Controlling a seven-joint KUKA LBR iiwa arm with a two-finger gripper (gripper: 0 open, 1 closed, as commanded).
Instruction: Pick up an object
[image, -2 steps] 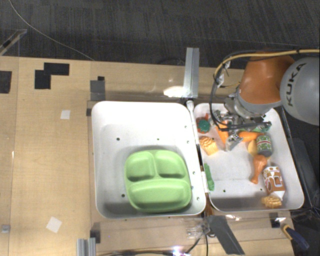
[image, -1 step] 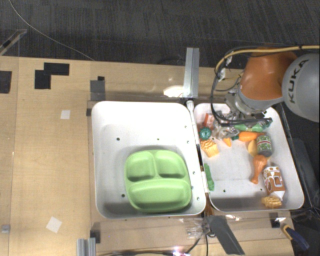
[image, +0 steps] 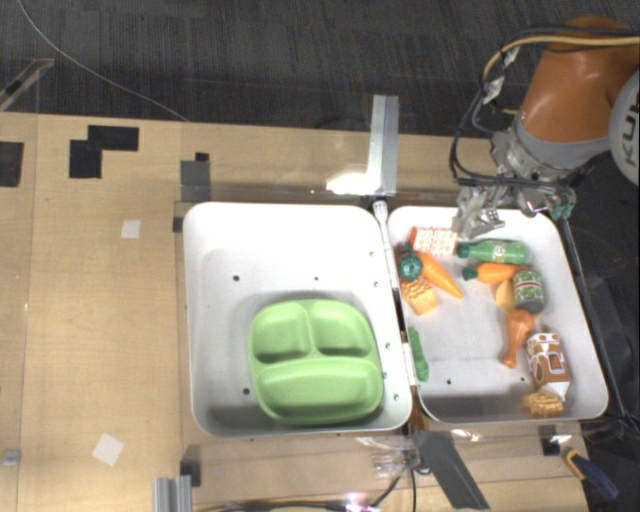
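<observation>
The grey arm with its orange band (image: 570, 85) reaches in over the far edge of the right bin (image: 585, 395), wrist pointing down and cables looping around it. Its gripper (image: 478, 222) hangs over that bin's far side, just above a green bottle (image: 492, 252) lying flat; whether the pincer is wide, narrow or closed on anything cannot be told.

The right bin is a shallow white plastic tray with rounded corners, holding small glossy toy foods. Next to the green bottle lies a tapered orange carrot (image: 440, 274), with a red-and-white printed box (image: 434, 241) beyond it. A drumstick-shaped brown piece (image: 516, 334) lies nearer the bin's front, beside a cylindrical can (image: 546, 361).

The left bin (image: 215, 250) holds a smooth green compartment plate (image: 316, 361).
</observation>
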